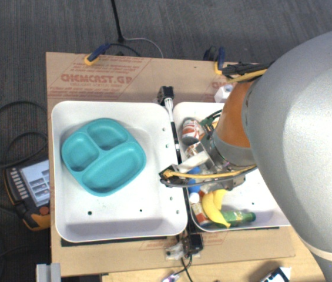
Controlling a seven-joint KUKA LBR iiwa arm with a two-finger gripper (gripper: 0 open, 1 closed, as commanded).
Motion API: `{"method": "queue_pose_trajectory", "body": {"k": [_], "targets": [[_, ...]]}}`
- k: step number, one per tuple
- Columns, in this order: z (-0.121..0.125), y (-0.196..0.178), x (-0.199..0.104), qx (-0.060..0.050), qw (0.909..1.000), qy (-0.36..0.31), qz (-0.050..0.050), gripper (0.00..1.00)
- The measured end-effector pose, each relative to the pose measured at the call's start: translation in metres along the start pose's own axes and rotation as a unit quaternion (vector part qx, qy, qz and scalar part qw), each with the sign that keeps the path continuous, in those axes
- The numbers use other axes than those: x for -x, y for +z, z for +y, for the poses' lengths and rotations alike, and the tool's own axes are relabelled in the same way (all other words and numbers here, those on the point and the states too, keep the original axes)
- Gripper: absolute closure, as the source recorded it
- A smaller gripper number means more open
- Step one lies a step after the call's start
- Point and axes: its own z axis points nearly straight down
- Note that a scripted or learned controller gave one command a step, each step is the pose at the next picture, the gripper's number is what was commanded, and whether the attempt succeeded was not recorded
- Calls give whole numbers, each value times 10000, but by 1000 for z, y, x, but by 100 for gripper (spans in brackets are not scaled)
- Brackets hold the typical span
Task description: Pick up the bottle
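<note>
From the overhead camera I see the arm (295,134) reaching over the right bin (265,207), its bulk covering most of that bin, with the hand (204,172) low among the clutter near the bin's left wall. I cannot tell from here whether the hand is apart or together, as the wrist and a yellow cable hide it. The bottle (239,218), green and lying on its side, sits just below the hand toward the near rim, touching the banana (214,209) that lies beside it. Above the hand is a can (190,131); something blue (193,172) lies right under it. To the hand's left, across the divider, the other bin (118,222) carries a teal divided plate (103,155). I judge this as the approach step, nothing visibly lifted. The next move calls for shifting toward the near rim, lining up across the bottle's body and clearing the banana before closing.
</note>
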Motion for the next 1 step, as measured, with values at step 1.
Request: {"method": "queue_pose_trajectory", "body": {"k": [1], "targets": [[0, 0, 0, 2, 10000, 2, -2, 0]]}}
